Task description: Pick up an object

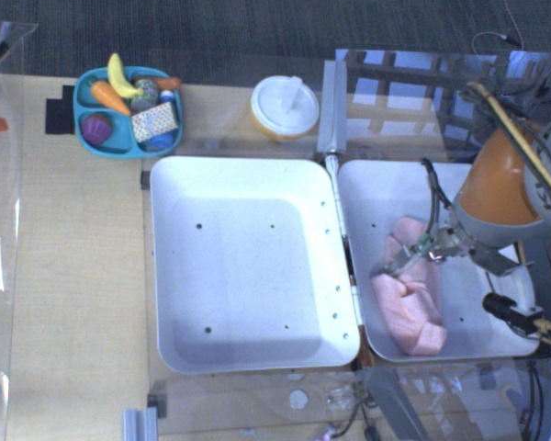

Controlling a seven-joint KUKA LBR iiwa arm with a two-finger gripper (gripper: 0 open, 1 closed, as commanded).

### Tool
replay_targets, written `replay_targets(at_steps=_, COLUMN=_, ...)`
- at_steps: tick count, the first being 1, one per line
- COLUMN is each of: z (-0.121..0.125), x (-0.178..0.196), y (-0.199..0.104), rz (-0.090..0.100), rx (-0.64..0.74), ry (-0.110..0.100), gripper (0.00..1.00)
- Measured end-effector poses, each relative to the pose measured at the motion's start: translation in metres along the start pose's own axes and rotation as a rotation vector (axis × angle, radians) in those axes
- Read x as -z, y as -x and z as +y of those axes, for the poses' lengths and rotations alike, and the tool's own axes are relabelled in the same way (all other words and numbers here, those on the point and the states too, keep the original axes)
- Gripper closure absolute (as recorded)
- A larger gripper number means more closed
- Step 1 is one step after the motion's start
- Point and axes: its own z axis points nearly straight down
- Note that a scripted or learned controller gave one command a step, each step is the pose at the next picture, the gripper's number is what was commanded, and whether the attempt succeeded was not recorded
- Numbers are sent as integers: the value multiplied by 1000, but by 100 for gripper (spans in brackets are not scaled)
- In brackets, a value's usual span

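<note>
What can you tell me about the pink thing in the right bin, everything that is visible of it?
The pink thing looks like soft cloth, pale pink, crumpled into folds. It lies flat on the floor of the right bin, in its left half, stretching from mid-bin down towards the near wall. The gripper is down at its upper part, touching or nearly touching the folds; a real grasp cannot be confirmed.

Object: we see a pink cloth [408, 301], soft and crumpled.
Pose: we find it bunched, lying lengthwise.
Place: right bin [496, 338], left half.
</note>
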Motion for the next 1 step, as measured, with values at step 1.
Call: replay_targets(at_steps=1, z=7, x=-7, y=-27, rz=-8, rx=8, ry=13, gripper=0)
